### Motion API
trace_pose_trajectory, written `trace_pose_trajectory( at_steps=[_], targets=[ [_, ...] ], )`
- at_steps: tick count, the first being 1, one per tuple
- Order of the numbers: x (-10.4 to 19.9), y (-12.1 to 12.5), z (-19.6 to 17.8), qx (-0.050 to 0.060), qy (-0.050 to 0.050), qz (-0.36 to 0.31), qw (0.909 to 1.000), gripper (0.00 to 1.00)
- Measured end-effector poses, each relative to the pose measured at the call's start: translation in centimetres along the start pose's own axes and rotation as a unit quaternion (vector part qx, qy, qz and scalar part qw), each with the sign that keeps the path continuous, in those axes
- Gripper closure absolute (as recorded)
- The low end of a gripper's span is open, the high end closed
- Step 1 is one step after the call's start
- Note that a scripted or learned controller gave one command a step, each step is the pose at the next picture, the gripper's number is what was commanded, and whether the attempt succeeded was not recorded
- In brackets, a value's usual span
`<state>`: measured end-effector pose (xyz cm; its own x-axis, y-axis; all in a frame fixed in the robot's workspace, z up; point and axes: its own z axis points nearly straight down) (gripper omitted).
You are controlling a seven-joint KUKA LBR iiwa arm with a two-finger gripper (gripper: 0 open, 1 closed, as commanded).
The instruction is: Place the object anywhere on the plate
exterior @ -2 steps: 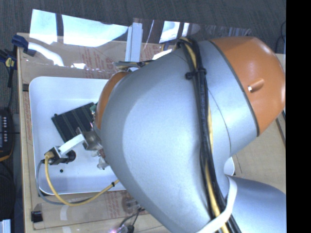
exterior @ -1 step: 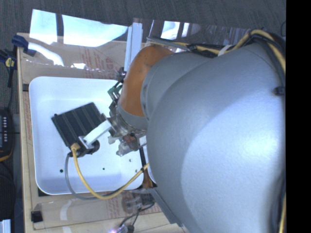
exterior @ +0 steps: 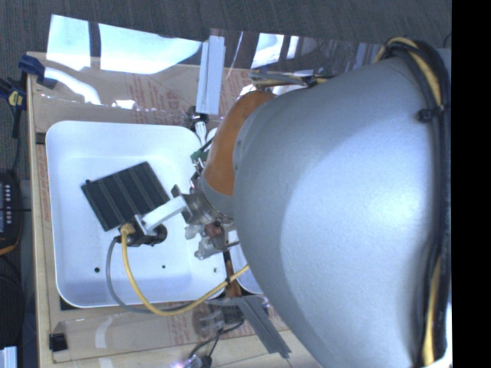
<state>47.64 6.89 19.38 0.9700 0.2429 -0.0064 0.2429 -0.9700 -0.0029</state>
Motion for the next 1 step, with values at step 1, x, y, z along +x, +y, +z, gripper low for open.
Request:
trace_pose_trajectory(
  at_steps=[1],
  targets=[
    [0.73,-3.10,10.43,0.000,0.000,0.013,0.9999,1.00]
  ],
)
